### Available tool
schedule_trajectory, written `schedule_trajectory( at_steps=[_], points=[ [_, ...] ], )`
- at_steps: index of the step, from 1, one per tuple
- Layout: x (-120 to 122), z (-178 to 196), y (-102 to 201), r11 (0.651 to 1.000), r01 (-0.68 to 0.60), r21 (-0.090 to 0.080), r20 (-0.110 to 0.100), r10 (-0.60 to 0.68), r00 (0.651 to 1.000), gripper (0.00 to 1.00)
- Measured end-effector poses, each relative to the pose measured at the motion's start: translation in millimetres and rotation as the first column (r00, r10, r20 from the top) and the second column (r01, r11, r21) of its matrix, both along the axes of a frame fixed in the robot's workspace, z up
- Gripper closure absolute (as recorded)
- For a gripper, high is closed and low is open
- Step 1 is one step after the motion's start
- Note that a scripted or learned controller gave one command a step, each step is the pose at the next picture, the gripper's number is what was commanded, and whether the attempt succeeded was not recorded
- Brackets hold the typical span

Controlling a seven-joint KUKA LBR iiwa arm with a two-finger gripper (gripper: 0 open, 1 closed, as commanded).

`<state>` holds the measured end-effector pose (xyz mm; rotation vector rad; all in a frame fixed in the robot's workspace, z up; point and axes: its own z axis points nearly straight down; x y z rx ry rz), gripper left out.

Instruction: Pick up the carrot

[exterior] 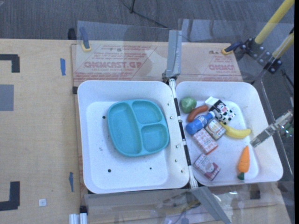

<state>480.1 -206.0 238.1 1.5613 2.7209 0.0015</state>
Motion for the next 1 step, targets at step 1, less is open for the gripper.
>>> schedule_trajectory(
  at_steps=[1],
  points=[
    [0.6, 62.4, 0.9, 0.990, -0.142, -0.002, 0.002, 0.142, 0.990, 0.00]
  ],
)
